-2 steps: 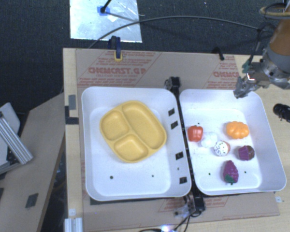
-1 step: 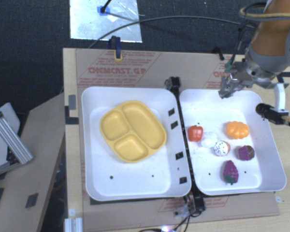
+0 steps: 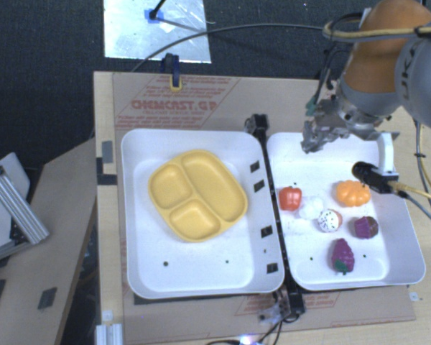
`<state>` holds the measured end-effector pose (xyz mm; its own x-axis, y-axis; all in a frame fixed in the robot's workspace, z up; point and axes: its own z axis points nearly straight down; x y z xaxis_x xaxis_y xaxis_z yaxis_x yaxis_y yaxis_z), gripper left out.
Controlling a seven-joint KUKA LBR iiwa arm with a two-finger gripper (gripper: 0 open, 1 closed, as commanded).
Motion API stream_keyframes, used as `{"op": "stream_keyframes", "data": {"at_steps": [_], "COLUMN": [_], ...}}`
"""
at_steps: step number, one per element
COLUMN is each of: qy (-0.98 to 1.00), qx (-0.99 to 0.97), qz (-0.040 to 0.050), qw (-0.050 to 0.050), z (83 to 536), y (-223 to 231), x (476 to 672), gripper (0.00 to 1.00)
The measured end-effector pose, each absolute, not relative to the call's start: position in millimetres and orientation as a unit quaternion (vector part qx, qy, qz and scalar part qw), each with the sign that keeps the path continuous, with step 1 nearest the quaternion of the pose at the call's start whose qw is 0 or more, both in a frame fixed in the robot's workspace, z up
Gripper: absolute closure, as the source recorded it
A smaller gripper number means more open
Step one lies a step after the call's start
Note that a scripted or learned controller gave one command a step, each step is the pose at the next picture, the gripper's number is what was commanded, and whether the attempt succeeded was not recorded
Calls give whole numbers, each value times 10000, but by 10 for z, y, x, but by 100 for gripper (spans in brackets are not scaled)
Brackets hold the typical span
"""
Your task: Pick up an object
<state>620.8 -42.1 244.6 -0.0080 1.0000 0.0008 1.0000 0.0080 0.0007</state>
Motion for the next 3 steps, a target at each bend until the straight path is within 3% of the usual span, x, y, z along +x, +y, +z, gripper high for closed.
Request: {"op": "stream_keyframes", "data": {"at_steps": [3], "qy": [-7103], "qx": [-7039], "qz": [-7], "qw": [4], "z": [2318], "y": [1072], "x": [5928], "gripper": [100]}}
